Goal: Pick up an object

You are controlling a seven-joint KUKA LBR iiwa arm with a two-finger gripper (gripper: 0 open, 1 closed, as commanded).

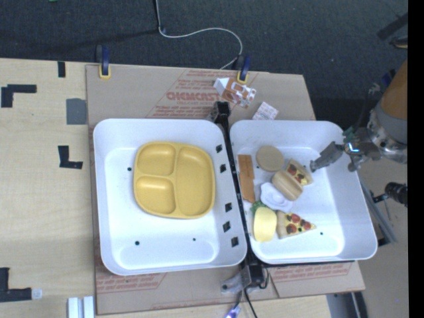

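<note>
Two white bins sit side by side: the left bin [112, 244] holds one yellow divided plate [175, 179], the right bin [344, 237] a cluster of about seven toy foods, among them one hot dog [291, 181], one pizza slice [295, 225] and one round tan cookie [269, 157]. The gripper [326, 156] hovers over the right bin's far right side, apart from the foods; its finger spread is too blurred to tell. The arm is cut off at the right.
</note>
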